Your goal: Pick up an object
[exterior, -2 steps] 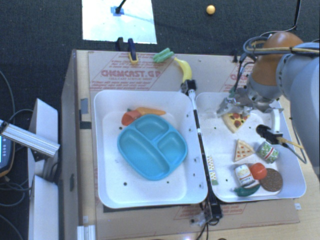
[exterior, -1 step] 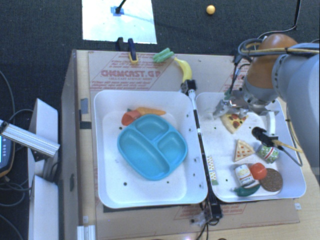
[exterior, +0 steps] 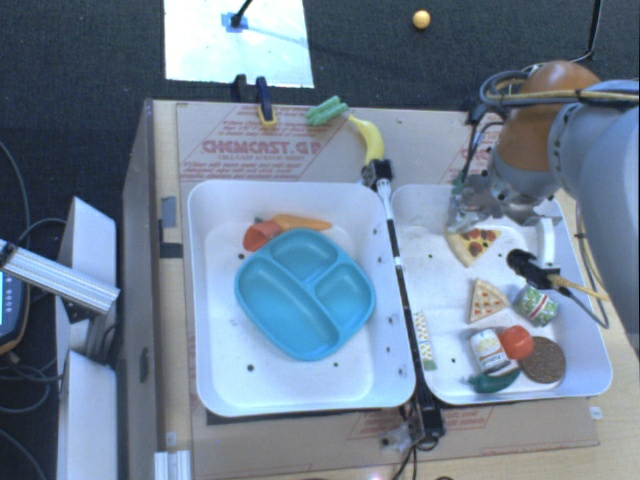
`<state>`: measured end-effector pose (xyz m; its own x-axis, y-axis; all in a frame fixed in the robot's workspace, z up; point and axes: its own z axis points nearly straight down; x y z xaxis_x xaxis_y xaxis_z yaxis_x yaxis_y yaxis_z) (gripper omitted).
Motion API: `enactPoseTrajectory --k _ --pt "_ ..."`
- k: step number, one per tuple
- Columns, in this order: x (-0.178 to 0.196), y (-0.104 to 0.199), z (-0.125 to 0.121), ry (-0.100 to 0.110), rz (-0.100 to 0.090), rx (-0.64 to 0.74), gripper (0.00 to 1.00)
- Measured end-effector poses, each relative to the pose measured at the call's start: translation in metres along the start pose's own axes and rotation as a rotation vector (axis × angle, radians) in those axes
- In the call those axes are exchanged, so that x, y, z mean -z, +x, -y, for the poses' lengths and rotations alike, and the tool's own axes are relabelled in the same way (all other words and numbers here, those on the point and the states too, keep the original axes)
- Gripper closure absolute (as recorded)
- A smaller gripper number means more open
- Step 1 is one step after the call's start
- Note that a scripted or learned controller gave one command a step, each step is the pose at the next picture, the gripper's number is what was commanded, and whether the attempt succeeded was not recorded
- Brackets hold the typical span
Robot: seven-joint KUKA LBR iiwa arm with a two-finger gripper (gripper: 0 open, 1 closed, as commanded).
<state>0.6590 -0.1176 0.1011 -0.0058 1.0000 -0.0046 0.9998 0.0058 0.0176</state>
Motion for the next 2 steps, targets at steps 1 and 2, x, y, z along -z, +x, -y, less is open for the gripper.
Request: enactPoseTrajectory --k 1,2 --pt "0.0463 -0.0397 0.0318 0.014 -0.002 -0.005 1.0" --pt "0.0455 -0.0386 0.0319 0.015 -0.003 -0.004 0.0"
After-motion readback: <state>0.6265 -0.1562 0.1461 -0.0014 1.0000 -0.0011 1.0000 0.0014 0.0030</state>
